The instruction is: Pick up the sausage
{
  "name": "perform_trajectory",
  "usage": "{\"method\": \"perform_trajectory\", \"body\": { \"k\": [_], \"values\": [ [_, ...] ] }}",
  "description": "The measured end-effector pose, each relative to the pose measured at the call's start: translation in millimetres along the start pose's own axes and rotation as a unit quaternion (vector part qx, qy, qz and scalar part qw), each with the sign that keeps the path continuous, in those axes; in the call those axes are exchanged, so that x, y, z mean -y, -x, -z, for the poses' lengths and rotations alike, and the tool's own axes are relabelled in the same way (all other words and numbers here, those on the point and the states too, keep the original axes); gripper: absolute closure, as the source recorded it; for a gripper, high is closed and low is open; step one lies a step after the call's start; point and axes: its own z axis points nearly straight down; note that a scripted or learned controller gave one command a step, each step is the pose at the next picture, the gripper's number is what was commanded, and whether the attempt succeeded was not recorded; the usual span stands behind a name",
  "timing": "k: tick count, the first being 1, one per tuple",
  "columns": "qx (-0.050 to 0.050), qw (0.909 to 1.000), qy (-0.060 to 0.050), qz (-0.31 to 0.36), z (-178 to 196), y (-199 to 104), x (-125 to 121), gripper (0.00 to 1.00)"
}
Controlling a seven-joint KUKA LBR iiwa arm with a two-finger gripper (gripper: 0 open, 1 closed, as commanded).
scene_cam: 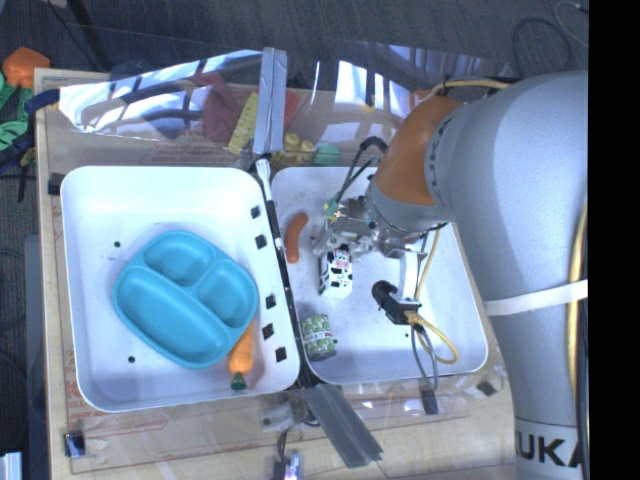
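Note:
The sausage (296,236), an orange-brown link, lies in the right bin (455,308) close to its left wall, pointing roughly front to back. My gripper (338,232) hangs low over the right bin, a short way to the right of the sausage and just behind a black-and-white cow-patterned toy (338,272). Nothing is seen held in the gripper. The grey arm with its orange band covers the bin's right side.
A green can (318,335) lies near the right bin's front left corner. In the left bin (90,268) sit a blue divided plate (186,296) and a carrot (241,353) by the plate's front right edge. Clutter lies behind the bins.

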Motion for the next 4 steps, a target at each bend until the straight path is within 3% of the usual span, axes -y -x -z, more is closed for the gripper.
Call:
{"method": "perform_trajectory", "body": {
  "k": [1, 2, 3, 4],
  "values": [
    [0.0, 0.9986, -0.003, 0.052, 24, -12, -4, 1.0],
    [-0.001, 0.9889, -0.005, 0.148, 33, -29, 50, 1.0],
    [0.0, 0.9949, -0.001, 0.101, -1, -16, -7, 1.0],
    [0.0, 0.999, 0.001, 0.045, 1, 40, -8, 1.0]
  ]
}}
